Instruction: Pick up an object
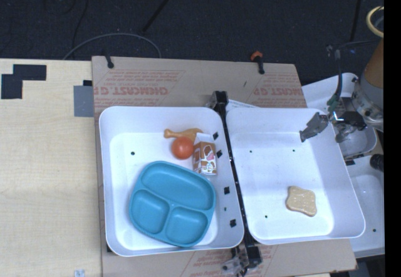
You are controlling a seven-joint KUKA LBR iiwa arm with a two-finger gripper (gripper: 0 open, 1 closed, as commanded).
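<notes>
two shallow white bins side by side on a brown cardboard sheet (188, 84) laid over a pale wooden bench (44, 169), seen from above at a slant. left bin (119, 120): a blue three-compartment plate (172, 202) lies in the near half, tilted slightly, its far edge close to a small printed carton (205, 158) that stands near the bin's right wall. just left of the carton, touching or nearly touching it, sits a round orange-red fruit, probably a tomato (183, 148); behind that lies a tan, drumstick-shaped toy (182, 133), pointing left. right bin (269, 125): a flat tan piece shaped like a slice of toast (302, 201) lies near the bin's near right corner, well apart from everything else. a black divider strip (227, 163) runs between the two bins.

the arm enters from the right edge, its grey wrist and an orange part visible at upper right. the gripper (313, 126) hangs over the far right edge of the right bin, well away from the toast-like piece and from the left bin's objects. one dark finger (311, 128) shows, angled down to the left; whether the claw is spread or pressed together cannot be told. nothing is seen between its fingers.
</notes>
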